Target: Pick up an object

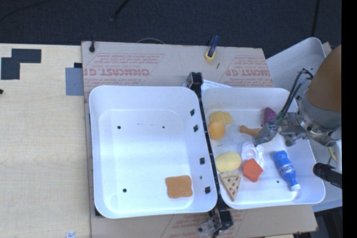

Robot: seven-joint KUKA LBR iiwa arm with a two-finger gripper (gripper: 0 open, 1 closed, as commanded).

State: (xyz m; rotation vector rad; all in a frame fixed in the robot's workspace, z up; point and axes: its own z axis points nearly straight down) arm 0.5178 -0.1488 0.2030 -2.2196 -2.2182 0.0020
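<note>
Left bin (111, 120): broad open floor, one obstacle, the orange toast piece (178, 187) near its front right corner. Right bin (245, 98) crowded: yellow pieces, red block (252, 170), blue bottle (286, 169), purple item (270, 115) close together; narrow gaps, barest floor along back wall.

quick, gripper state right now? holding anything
Gripper: cannot be told whether open or closed; nothing visibly held. It sits low in the right bin, near the purple item.
</note>
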